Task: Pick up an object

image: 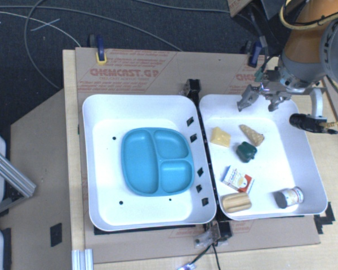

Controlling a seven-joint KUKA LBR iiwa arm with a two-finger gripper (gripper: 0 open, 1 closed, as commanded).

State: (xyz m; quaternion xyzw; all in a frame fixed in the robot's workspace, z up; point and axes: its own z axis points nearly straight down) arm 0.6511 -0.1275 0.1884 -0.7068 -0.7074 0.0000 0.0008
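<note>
My gripper (pixel 259 102) hangs open over the far end of the right bin (pixel 304 151), with nothing between its fingers. Below it in that bin lie a yellow cheese wedge (pixel 219 136), a tan bread-like piece (pixel 252 134) and a dark green lump (pixel 247 151). Nearer the front are a red and white carton (pixel 237 179), a tan bread roll (pixel 236 202) and a small grey and white can (pixel 288 197) on its side. The gripper stands apart from all of them.
The left bin (pixel 101 151) holds a blue divided plate (pixel 156 161). A row of black clips (pixel 195 145) runs along the divider between the bins. A black-handled part (pixel 310 122) of the arm sticks out over the right bin's far right rim.
</note>
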